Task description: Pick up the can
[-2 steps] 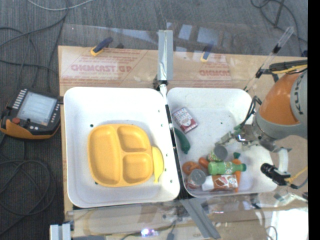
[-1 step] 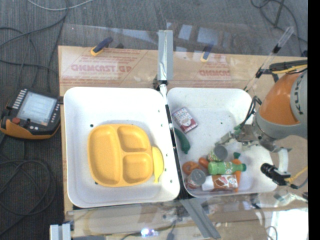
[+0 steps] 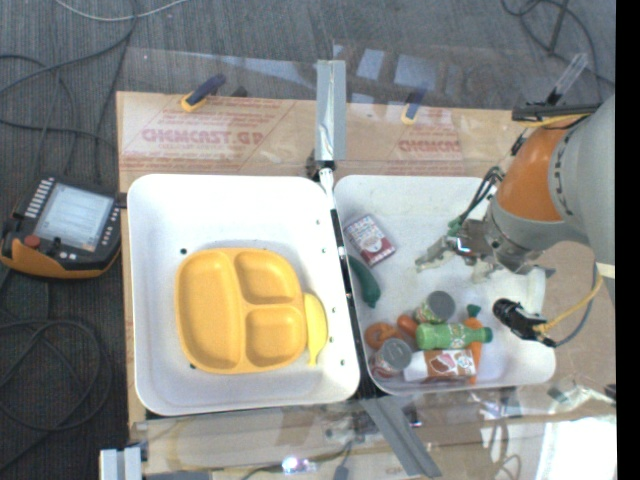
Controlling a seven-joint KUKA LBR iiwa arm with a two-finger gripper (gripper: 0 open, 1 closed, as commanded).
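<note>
**The Arm Is Getting Ready to Grab the Can**

The gripper (image 3: pixel 455 251) hangs over the right bin (image 3: pixel 400 193), and its two thin fingers are spread apart with nothing between them. The can (image 3: pixel 439 304) stands just below it, near the middle of the bin, with its grey round top facing up. A green bottle (image 3: pixel 452 335) lies right beside the can (very close, maybe touching). A red packet (image 3: pixel 368 238) sits further off. The yellow tray (image 3: pixel 243 308) fills the left bin (image 3: pixel 150 218).

I think the reaching step is under way. Next, the gripper needs to slide over the can, go down, and squeeze without bumping the bottle.
</note>
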